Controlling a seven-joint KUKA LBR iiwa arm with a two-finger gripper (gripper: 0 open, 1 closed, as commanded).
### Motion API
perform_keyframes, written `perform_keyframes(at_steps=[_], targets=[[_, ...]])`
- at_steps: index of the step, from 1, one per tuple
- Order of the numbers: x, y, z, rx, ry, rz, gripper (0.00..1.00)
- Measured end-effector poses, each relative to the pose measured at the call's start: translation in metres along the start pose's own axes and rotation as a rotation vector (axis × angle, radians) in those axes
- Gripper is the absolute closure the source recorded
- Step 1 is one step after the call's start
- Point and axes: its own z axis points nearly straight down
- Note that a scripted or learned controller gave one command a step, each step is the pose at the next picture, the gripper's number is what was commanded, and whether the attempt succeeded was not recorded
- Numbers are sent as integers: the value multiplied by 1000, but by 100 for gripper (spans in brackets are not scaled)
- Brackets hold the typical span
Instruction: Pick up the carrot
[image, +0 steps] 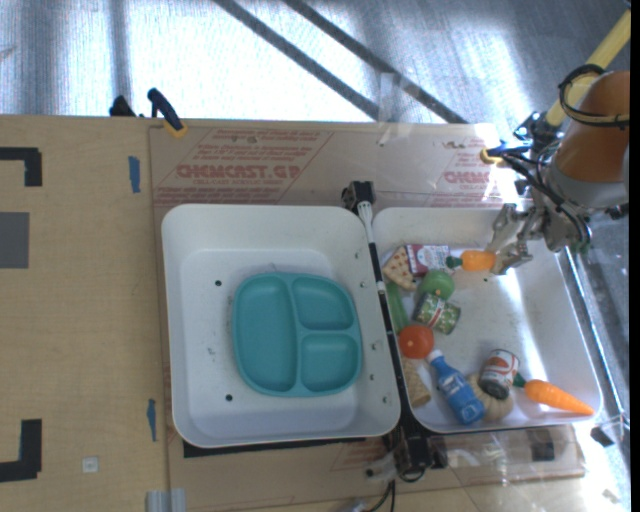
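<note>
Two carrots are in the right bin (575, 300). A long orange carrot (556, 397) with a green top lies at the bin's front right corner, far from the gripper. A shorter orange carrot (478, 262) with a green end sits near the bin's back, and its right end is between the fingers of my gripper (503, 254). The gripper reaches in from the right over the back of that bin, shut on this small carrot.
The right bin also holds a cracker (398, 266), a red packet (430, 257), a green can (437, 300), a red tomato (416, 341), a blue bottle (457, 389) and a tin (496, 373). The left bin (190, 330) holds a teal divided plate (296, 333).
</note>
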Motion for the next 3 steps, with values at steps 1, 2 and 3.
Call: perform_keyframes(at_steps=[1,2,3], targets=[[3,0,3,-2,15,0,0],[11,35,14,-4,14,35,0],[5,35,-1,-2,-6,33,100]])
